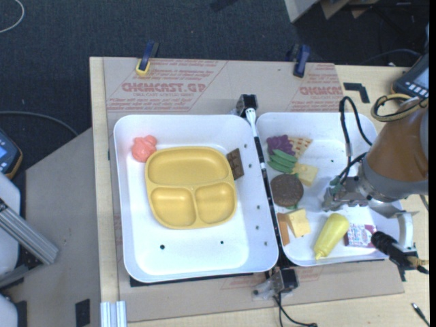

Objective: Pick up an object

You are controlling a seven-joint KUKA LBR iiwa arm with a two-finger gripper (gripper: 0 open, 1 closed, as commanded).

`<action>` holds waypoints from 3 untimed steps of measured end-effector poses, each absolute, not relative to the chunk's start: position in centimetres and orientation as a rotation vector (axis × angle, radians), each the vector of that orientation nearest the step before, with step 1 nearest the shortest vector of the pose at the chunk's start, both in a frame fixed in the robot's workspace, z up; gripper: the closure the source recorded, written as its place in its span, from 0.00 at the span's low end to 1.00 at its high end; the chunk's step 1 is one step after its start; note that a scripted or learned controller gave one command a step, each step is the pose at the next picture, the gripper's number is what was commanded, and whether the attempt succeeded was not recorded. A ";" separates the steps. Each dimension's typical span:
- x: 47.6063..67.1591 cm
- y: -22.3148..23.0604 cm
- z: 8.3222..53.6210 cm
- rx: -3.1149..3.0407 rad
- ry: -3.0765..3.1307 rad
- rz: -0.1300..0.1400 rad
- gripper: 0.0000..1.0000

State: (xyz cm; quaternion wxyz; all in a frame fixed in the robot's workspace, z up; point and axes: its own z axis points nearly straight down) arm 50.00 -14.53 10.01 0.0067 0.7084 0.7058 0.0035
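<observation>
- I saw the gripper [335,197] low in the right bin [327,125], just above the yellow squeeze bottle [330,234].
- I could not tell how it was set.
- The yellow tray [189,186] lay in the left bin [136,251].

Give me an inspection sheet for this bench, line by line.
Surface: cardboard-covered bench bearing a left bin and a right bin, side by side.
Job's things: right bin holds a purple toy, green toy, brown patty, yellow cheese pieces, yellow bottle and a small packet.
Clutter: left bin holds a yellow divided plate, pink toy and brown piece.
Grippers: gripper low over the right bin; jaws unclear.
Cables: black cable along the arm.
Surroundings: dark floor; two clamps on the far edge.
</observation>
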 end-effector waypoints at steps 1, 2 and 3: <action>50.3 -14.5 16.4 2.215 2.217 0.005 1.00; 50.5 -14.8 20.7 2.215 2.217 0.005 1.00; 50.7 -14.8 22.6 2.216 2.219 0.003 1.00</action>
